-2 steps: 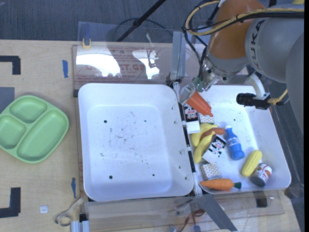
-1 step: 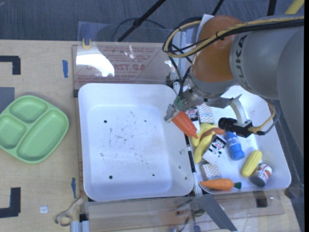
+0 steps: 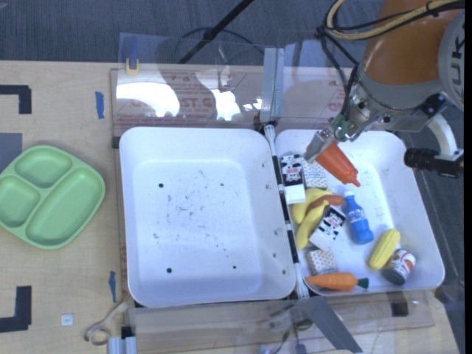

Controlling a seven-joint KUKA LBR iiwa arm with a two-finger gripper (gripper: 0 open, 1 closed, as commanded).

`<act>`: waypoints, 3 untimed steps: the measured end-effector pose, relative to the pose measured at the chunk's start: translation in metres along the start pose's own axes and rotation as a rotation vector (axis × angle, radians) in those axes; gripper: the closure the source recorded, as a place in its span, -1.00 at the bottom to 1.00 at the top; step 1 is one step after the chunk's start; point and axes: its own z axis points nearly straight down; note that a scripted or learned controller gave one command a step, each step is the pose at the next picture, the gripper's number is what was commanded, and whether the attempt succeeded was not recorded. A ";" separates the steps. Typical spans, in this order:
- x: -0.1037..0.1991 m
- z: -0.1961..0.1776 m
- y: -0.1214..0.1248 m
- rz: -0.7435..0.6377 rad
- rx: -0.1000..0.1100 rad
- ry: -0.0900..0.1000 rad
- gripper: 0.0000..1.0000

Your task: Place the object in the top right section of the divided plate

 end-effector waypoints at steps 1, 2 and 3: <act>-0.025 0.075 0.024 -0.103 0.001 0.002 1.00; -0.013 0.074 0.053 -0.247 -0.002 -0.001 1.00; -0.026 0.077 0.065 -0.429 -0.003 -0.002 1.00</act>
